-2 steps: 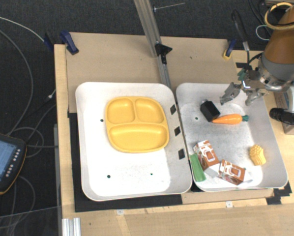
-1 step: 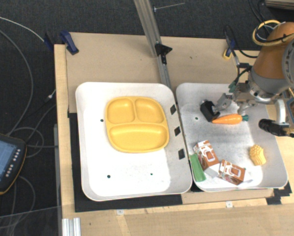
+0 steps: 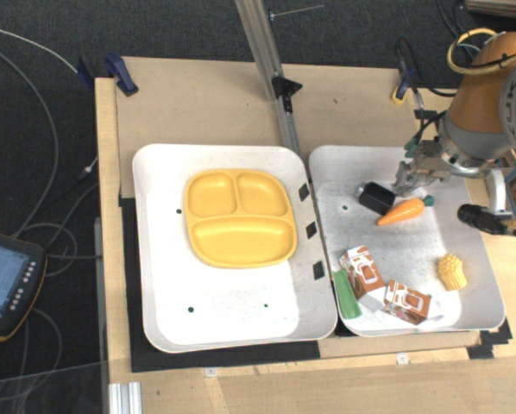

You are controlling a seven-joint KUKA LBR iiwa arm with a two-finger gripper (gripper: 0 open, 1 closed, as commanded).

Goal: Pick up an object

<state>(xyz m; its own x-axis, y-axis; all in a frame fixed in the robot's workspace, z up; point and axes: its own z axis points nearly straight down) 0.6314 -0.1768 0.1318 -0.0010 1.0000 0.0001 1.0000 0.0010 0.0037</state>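
Two small cartons, printed brown and white, lie at the near edge of the right bin: one carton tilted beside a green stick-shaped item, the other carton flat on a scrap of clear wrap. Both shallow white bins sit side by side on a pale wooden bench, their rounded corners nearly touching along a central seam marked by black tabs. Filling much of the left bin is a yellow plastic plate, smooth and glossy, moulded into three compartments, two small at the far side and one wide at the near side.

Reaching in from the right, the grey arm with its orange band hangs over the far part of the right bin. Its gripper points down just above an orange carrot, a smooth tapered toy with a green tip, which lies well inside the bin next to a black block. Whether the gripper is parted or closed cannot be told, and nothing is seen in its grasp. A ridged yellow corn cob rests apart near the right wall. A metal rail rises from the bench's far side, and blue clamps grip its corners.
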